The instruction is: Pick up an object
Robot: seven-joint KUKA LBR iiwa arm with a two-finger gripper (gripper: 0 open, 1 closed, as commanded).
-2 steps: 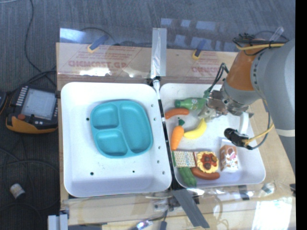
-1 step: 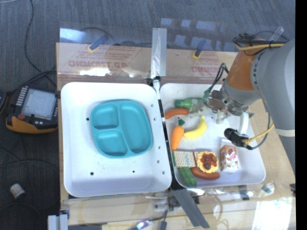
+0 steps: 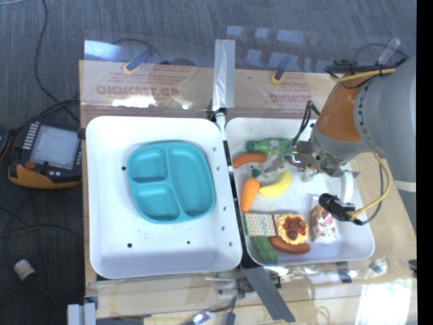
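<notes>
My gripper hangs low in the right bin, its fingers just above and beside a yellow banana and under a green bottle. Around it lie an orange sausage, a carrot, a checkered cracker, a pizza slice, a red hot dog, a green pickle and a small carton. Nothing shows clearly between the fingers.
The left bin holds a teal divided plate. A black cable loops from the wrist over the right bin. A pendant lies on the floor at left.
</notes>
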